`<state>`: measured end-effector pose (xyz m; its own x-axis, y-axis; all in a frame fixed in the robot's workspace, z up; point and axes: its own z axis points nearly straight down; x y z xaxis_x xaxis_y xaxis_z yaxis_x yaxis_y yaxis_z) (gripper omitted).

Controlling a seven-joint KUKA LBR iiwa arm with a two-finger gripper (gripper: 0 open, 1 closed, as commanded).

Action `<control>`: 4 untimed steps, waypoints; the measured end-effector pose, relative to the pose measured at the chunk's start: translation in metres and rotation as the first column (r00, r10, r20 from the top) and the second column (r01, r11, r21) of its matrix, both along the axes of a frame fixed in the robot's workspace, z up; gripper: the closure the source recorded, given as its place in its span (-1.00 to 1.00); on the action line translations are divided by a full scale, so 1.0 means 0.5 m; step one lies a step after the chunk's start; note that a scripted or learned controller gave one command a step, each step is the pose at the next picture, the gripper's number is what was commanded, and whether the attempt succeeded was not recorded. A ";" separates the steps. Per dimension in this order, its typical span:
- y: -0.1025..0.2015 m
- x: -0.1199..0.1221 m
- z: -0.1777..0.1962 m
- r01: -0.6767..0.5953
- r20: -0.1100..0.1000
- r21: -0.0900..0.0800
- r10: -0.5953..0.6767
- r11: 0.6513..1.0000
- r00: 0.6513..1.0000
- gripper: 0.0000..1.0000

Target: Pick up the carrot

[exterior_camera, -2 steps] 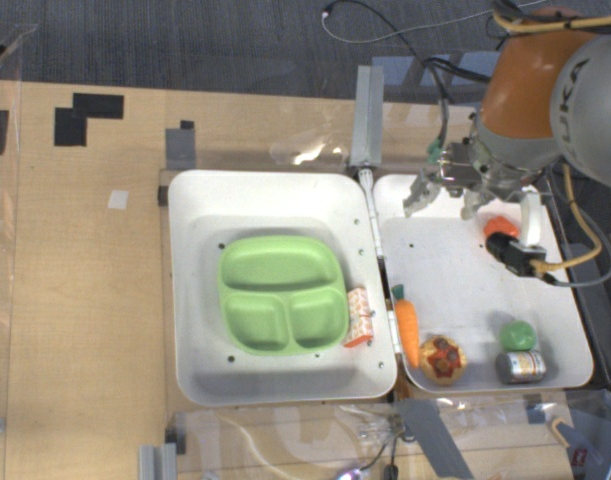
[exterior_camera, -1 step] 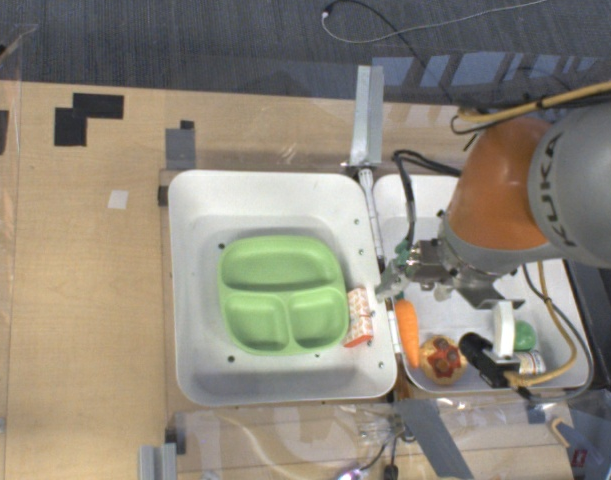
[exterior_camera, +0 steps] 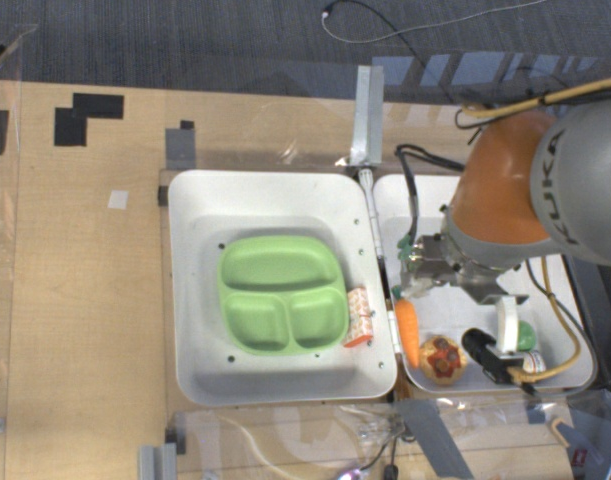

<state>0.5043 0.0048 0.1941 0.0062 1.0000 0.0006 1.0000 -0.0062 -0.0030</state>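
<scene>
Grey metal of the gripper (exterior_camera: 421, 268) hangs low over the right bin (exterior_camera: 430, 194), near its left wall, with the orange wrist covering it from above. Whether it is spread or pressed together I cannot tell.

I judge it is placed there because the carrot (exterior_camera: 408, 333) lies just beside it, along the same wall, so only a short approach is needed. The wall, being so close, may hinder the grasp.

Next to the carrot, touching or nearly so, sits a round red-and-yellow fruit (exterior_camera: 443, 358). A small green item (exterior_camera: 526, 335) lies further right. The left bin (exterior_camera: 190, 268) holds a green divided plate (exterior_camera: 283, 293) and, at the plate's right edge, a small red-and-white packet (exterior_camera: 358, 316).
</scene>
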 end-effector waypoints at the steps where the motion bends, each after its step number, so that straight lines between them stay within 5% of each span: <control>1: 0.010 -0.033 -0.023 0.139 0.002 0.001 -0.139 0.990 0.990 1.00; 2: 0.011 -0.029 -0.007 0.136 0.001 0.001 -0.136 0.991 0.991 1.00; 3: 0.103 0.021 -0.025 0.191 0.000 -0.002 -0.191 0.982 0.982 1.00; 4: -0.030 0.087 0.111 0.418 0.002 -0.002 -0.418 0.908 0.908 1.00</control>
<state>0.5479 -0.0103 0.2497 0.4236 0.9059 -0.0018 0.9059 -0.4236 -0.0009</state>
